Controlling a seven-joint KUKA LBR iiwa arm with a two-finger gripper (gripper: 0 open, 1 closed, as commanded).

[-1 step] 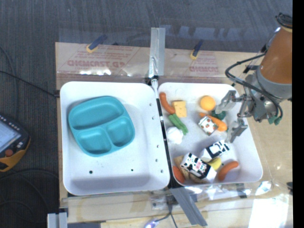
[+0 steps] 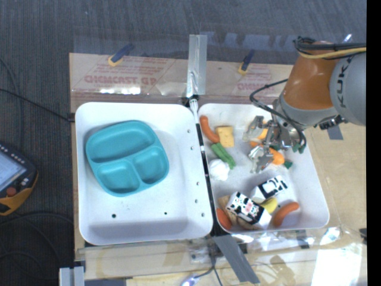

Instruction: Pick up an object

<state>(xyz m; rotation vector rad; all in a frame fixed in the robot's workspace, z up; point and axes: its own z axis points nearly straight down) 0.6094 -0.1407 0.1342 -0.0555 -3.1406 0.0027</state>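
A divided turquoise plastic plate (image 2: 126,157) was seen lying in the left shallow white bin (image 2: 98,219), well to the left of the metal two-finger gripper (image 2: 266,146), and was judged to have been left clear of the jumble as a possible set-down place. The gripper was lowered into the right shallow white bin (image 2: 315,189), directly beside a small orange toy carrot (image 2: 276,157), and its state could not be told. The carrot's long axis appeared to run from upper left to lower right, its green end pointing away from the gripper.
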